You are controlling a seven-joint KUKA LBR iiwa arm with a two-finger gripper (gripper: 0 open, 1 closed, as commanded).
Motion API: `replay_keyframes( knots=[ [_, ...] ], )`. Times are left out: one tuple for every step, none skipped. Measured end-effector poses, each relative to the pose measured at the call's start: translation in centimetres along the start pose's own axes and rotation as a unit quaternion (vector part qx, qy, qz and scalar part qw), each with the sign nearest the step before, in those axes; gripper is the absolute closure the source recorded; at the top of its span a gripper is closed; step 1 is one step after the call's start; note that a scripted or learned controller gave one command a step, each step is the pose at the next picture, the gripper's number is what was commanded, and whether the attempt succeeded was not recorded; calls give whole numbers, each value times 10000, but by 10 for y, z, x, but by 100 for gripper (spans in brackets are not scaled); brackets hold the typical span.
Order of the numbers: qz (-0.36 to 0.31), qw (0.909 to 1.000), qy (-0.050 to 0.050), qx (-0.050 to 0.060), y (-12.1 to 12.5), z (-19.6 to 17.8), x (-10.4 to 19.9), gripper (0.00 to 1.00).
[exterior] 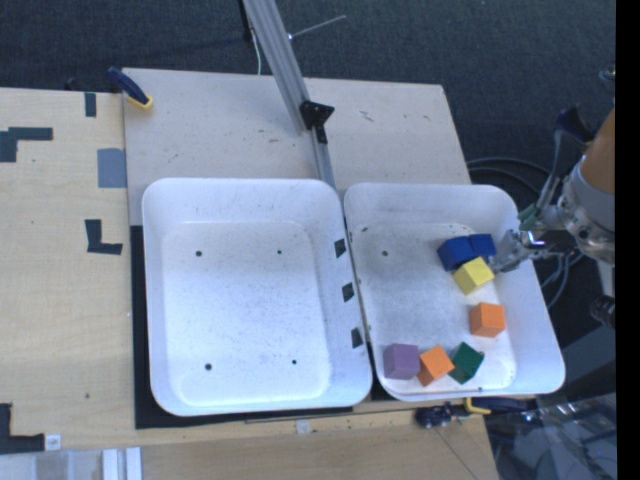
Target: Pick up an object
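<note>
The right bin (400,203) holds several small blocks. A blue block (464,249) and a yellow block (473,274) lie together near its right wall. Further forward is an orange block (487,319). Along the front wall sit a purple block (401,360), a second orange block (434,365) and a green block (466,362). My gripper (514,247) reaches in over the bin's right rim, low and just right of the blue and yellow blocks. I see nothing lifted off the bin floor.
The left bin (245,298) lies beside the right one. A grey metal rail (285,58) slants down from the back to the gap between the bins. Cables hang off the bench at the right (500,168).
</note>
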State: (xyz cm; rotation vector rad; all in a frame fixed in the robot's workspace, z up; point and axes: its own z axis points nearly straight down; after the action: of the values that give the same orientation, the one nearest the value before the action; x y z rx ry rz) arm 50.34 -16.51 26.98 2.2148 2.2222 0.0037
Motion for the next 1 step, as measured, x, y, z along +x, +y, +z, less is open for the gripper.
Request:
replay_keyframes(
  knots=[
    [-21, 10000, 16, 25, 18, -4, 53, 100]
  ],
)
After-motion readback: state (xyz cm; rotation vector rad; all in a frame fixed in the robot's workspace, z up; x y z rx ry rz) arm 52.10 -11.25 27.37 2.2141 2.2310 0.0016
